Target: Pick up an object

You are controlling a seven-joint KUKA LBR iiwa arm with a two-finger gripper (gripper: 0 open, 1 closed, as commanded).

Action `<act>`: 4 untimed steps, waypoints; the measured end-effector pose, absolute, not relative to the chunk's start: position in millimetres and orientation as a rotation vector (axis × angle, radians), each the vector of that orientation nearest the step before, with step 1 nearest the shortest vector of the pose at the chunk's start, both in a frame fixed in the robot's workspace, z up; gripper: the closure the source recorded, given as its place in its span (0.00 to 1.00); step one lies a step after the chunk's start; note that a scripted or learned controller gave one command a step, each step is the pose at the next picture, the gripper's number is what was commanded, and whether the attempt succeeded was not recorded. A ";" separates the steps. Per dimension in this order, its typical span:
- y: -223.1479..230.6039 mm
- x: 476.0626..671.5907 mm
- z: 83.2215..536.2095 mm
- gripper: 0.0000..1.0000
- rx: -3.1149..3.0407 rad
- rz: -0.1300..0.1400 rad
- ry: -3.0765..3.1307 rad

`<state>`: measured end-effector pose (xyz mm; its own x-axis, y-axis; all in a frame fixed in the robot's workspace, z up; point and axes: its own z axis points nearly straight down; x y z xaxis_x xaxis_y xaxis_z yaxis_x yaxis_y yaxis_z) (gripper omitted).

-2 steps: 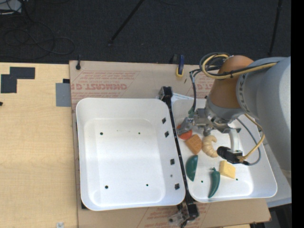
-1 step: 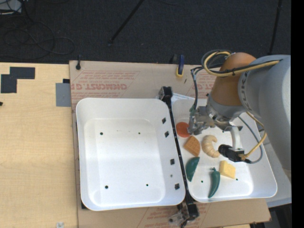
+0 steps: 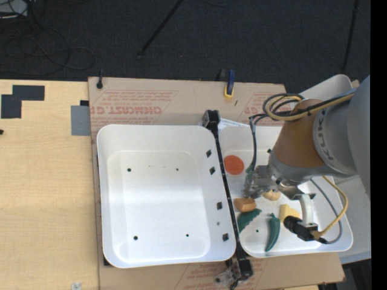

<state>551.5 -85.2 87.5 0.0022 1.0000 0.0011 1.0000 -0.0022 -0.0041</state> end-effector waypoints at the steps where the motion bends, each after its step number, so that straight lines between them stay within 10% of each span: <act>1: -87.1 474.9 88.5 1.00 -2.223 0.001 -2.217; 3: -88.7 475.6 107.0 1.00 -2.231 0.005 -2.200; 4: -86.9 477.4 386.1 1.00 -2.228 -0.016 -2.233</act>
<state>477.4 -86.9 386.1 -0.0020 1.0000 -0.0018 0.9999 0.0020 0.0164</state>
